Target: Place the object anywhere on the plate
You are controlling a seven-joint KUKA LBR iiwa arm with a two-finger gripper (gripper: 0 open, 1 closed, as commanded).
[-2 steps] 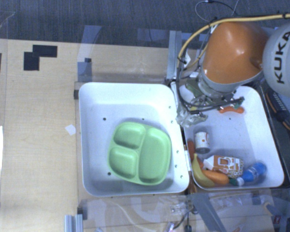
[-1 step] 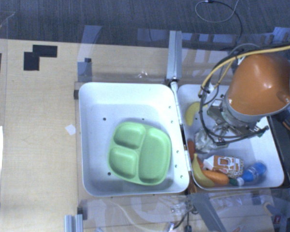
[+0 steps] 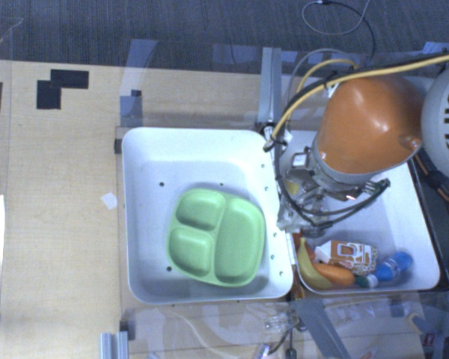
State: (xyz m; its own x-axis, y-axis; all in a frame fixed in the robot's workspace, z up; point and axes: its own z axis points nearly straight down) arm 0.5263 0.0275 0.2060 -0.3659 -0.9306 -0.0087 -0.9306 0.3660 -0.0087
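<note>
Lying at the near end of the right bin [image 3: 426,271], the candidate objects look light: an orange carrot-like toy [image 3: 334,274], a small printed carton [image 3: 352,254] and a little blue bottle [image 3: 389,266], the last probably slippery and prone to roll. Taking the carrot across its middle seems safest. Whether the gripper [image 3: 314,200] above them grasps anything cannot be told; the green plate [image 3: 217,236] waits in the left bin [image 3: 146,200].

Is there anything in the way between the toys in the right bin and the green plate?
Yes. The toys lie in the right bin, the green plate in the left bin. The two bins' raised walls meet between them, so a toy must go up and over. The arm hangs above the right bin.
</note>
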